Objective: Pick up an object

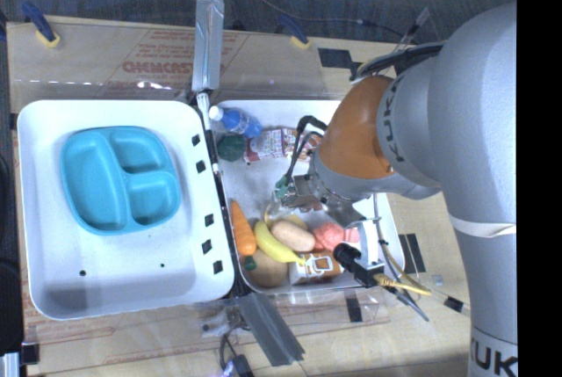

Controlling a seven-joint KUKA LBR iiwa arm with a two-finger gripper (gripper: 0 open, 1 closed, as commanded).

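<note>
The right bin (230, 191) holds a heap of small items. A plastic bottle with a blue cap (235, 119) and a dark green object (231, 147) lie at its far end, beside a printed snack packet (279, 141). Toward the near end are an orange carrot (242, 228), a yellow banana (272, 245), a pale peach-coloured oval (293, 235), a pink item (328, 235) and a brown-labelled pack (314, 266). My gripper (291, 189) hangs low over the middle of this bin, just above the peach oval, largely hidden under the orange-banded wrist.
The left bin (53, 279) holds a turquoise divided tray (120, 176). A low wall with black clips (209, 208) separates the two bins. The grey arm covers the right side of the bench. Metal brackets stand at the bins' far and near joints.
</note>
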